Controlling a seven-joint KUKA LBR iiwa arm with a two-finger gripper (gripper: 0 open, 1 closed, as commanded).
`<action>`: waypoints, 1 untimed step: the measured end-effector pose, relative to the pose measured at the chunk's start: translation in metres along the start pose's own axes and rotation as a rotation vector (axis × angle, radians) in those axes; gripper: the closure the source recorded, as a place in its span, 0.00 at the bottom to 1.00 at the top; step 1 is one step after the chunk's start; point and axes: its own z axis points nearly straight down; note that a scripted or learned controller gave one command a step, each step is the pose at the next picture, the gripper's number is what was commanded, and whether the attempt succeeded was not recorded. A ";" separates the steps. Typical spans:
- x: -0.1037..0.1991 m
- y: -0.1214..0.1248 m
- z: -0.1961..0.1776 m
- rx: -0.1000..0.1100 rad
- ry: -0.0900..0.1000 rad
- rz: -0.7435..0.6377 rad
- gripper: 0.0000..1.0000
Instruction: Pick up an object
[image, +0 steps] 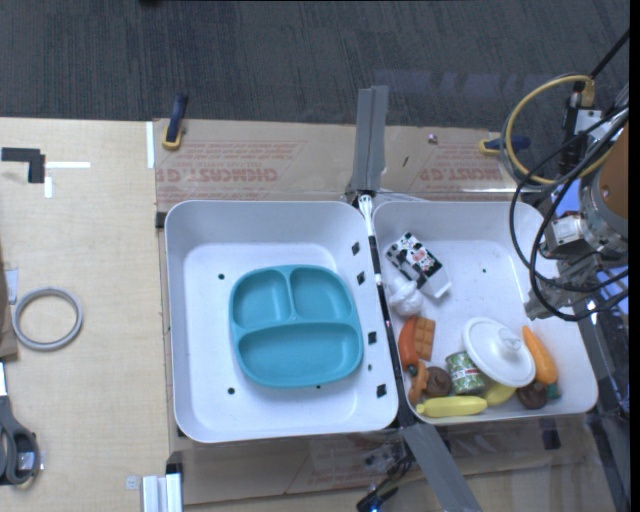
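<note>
The right bin (480, 225) holds several small objects. A black-and-white toy (414, 262) lies near its left wall, above a white lump (403, 295). Lower down sit an orange waffle piece (425, 338), a white round lid (500, 352), a carrot (540, 356), a green can (463, 372) and a banana (452, 406). The arm (608, 195) hangs over the bin's right edge, with its gripper (560, 295) among dark cables just above the carrot. Nothing is seen held.
The left bin (200, 240) holds a teal divided plate (295, 325). On the wooden bench to the left lie a grey tape roll (45, 318) and scissors (15, 450). A yellow cable loop (545, 130) arcs beside the arm.
</note>
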 end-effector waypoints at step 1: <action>0.040 0.035 0.141 0.017 0.013 -0.308 1.00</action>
